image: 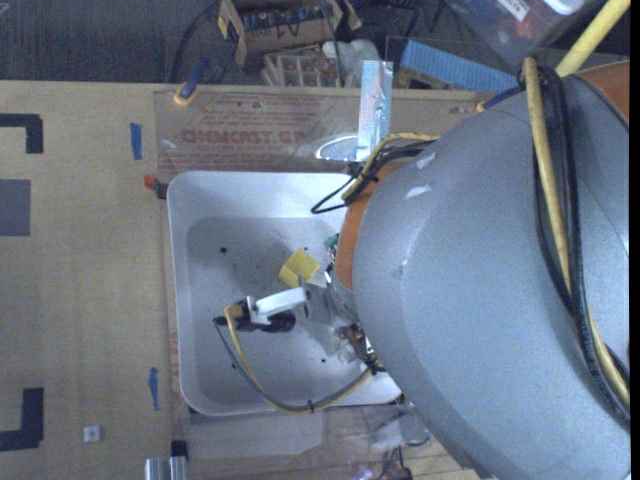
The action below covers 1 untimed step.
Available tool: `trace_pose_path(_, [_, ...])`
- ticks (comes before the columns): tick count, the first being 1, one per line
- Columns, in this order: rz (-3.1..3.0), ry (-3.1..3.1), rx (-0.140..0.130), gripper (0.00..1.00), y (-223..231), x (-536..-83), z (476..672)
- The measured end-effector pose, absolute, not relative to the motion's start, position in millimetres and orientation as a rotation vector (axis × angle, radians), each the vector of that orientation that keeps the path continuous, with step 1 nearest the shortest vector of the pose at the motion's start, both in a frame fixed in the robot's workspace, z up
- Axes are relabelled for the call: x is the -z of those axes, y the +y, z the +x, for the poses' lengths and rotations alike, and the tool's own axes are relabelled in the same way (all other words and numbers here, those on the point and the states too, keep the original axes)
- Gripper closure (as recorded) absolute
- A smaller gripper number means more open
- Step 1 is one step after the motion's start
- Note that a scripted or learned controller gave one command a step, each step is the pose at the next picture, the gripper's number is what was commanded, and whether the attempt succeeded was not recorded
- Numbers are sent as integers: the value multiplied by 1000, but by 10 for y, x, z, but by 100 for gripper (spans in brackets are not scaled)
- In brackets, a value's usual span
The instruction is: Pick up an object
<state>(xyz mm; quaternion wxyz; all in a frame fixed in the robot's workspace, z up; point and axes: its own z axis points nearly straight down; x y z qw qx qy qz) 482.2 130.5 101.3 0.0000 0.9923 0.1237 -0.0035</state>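
Note:
A small yellow block (298,267) lies on the floor of the white bin (200,218), near its middle. My gripper (324,306) sits low in this bin, just right of and below the yellow block, mostly covered by the big grey arm (490,288). A small green item (330,240) peeks out at the arm's edge above the block. A small reddish, mixed-colour item (352,342) lies by the gripper's lower side. I see nothing held.
The arm hides the bin's right part and the second bin. A few dark specks (223,251) dot the bin floor. Wooden bench (80,268) lies to the left, with blue tape marks (135,140). Clutter stands beyond the far edge.

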Motion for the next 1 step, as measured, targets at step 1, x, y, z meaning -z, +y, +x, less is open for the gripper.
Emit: trace_pose_path(1, [3096,556,-1,100,1234,-889,5117])
